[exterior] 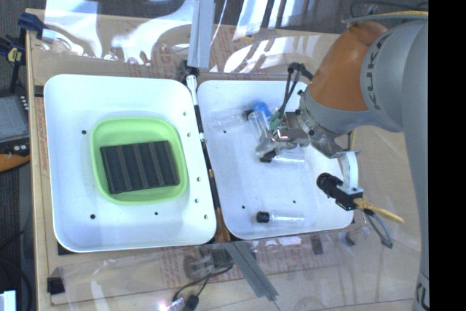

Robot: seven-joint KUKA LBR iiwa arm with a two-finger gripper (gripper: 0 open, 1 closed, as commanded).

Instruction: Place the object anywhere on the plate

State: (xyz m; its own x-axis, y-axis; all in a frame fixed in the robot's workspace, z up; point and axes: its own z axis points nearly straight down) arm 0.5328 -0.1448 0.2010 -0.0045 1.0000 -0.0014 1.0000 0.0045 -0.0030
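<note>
A green plate (100, 138) sits in the left bin (65, 98) with a dark ribbed block (138, 164) lying in it. In the right bin (233, 193), a clear tube with a blue cap (258, 115) lies near the middle. My gripper (268, 149) is low over the bin floor, right beside that tube and partly over it. Whether the tube is in its grasp cannot be made out. A second clear tube with a black cap (279, 217) lies near the front edge of the right bin.
The grey arm with its orange band (349, 76) covers the right bin's right side. A black fitting (333, 189) and cables hang below the wrist. A clear barrier (204, 25) stands behind the bins. The wall where the two bins meet (204, 156) lies between gripper and plate.
</note>
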